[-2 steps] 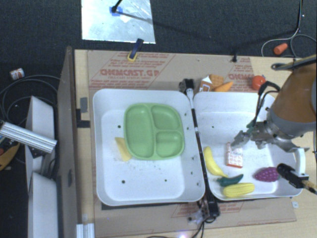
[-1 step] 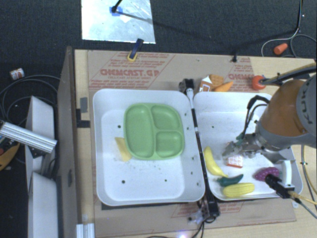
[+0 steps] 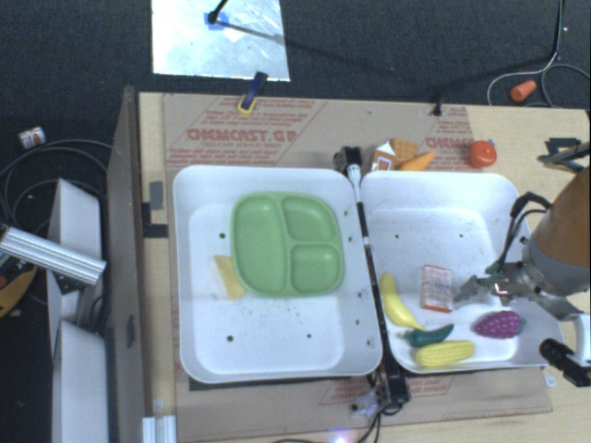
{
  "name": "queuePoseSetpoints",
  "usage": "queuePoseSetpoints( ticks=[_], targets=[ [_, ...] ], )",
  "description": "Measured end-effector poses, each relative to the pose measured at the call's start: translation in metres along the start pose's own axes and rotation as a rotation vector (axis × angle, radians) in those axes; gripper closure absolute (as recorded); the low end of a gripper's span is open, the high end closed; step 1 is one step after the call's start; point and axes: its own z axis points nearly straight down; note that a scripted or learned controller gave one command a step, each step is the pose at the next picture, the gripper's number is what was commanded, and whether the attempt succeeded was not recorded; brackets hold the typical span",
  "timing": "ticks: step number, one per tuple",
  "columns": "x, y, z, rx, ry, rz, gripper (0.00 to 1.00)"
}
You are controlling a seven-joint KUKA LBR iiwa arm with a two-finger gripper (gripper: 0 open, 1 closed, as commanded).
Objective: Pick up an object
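**Objects in the right bin, gripper low above the floor**

Objects for picking lie in the right bin (image 3: 443, 212), gathered toward its 6 o'clock edge. Banana (image 3: 399, 305): yellow, lying at 7 o'clock, near the divider between the bins. Small packet (image 3: 436, 286): red and white, flat, near the bin's middle, just beside the banana at its 2 o'clock. Dark green piece (image 3: 430, 335): below the banana, touching or nearly touching the corn. Corn cob (image 3: 446, 352): yellow, at 6 o'clock against the front wall. Grape bunch (image 3: 499, 324): purple, at 4 o'clock.

Gripper (image 3: 471, 289): at the bin's 3 o'clock side, just right of the packet and above the grapes. Its fingers look slightly spread, with nothing seen between them. Grey arm (image 3: 565, 247) enters from 3 o'clock.

Left bin (image 3: 208, 206): holds a green divided plate (image 3: 287, 245) at its centre, and a yellow wedge (image 3: 229, 277) at the plate's 8 o'clock, touching or just beside its rim.

Bench behind the bins, 12 o'clock: a carrot (image 3: 417, 161) and a red-orange tomato (image 3: 482, 154), well apart from the gripper.
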Motion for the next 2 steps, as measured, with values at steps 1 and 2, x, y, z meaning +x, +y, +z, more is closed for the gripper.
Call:
queuePoseSetpoints(
  ticks=[1,2],
  targets=[
    [-0.015,0.099,-0.043,-0.015,-0.003,-0.012,0.0],
    [0.062,0.065,0.033,0.002,0.006,-0.013,0.0]
  ],
)
